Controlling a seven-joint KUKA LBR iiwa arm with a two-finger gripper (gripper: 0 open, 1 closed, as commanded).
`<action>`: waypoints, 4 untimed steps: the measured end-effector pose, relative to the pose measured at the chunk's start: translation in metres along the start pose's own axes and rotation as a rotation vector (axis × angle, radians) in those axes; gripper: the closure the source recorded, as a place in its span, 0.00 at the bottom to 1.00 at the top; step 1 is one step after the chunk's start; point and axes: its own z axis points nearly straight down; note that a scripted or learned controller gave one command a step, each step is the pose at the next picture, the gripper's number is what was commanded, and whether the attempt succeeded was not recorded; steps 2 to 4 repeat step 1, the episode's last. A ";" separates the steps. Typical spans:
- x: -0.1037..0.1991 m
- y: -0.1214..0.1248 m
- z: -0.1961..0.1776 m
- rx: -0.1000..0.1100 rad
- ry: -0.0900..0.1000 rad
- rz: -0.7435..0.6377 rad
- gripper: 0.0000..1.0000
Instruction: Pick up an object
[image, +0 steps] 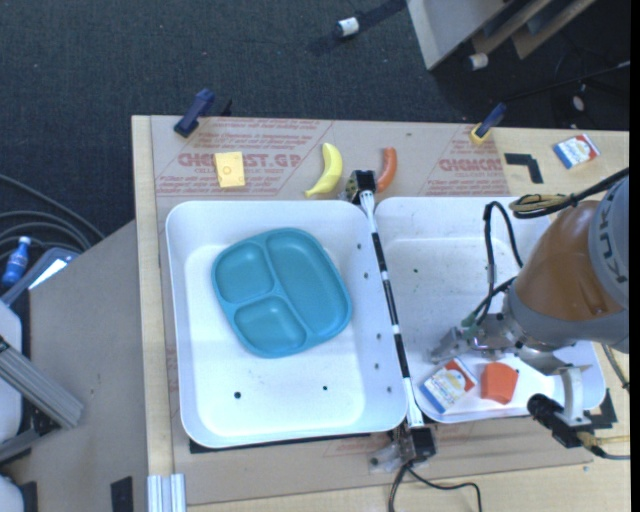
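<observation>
In the right bin (430, 240), near its front edge, lie a small white packet with orange print (448, 385) and an orange block (498, 382) side by side. My gripper (458, 346) hangs low just above and behind the packet, below the arm's orange band (565, 265). I see nothing held in it. The left bin (200, 400) holds a blue divided plate (281, 291).
Behind the bins, a yellow banana (325, 170), an orange toy vegetable (387, 168) and a yellow block (229, 170) lie on the bench. A black-dotted divider rail (385, 290) runs between the bins. The arm covers the right bin's right side.
</observation>
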 end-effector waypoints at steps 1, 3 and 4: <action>0.000 0.000 -0.010 -0.001 0.000 0.000 1.00; 0.000 0.000 -0.010 -0.001 0.000 0.000 1.00; 0.000 0.000 -0.010 -0.001 0.000 0.000 1.00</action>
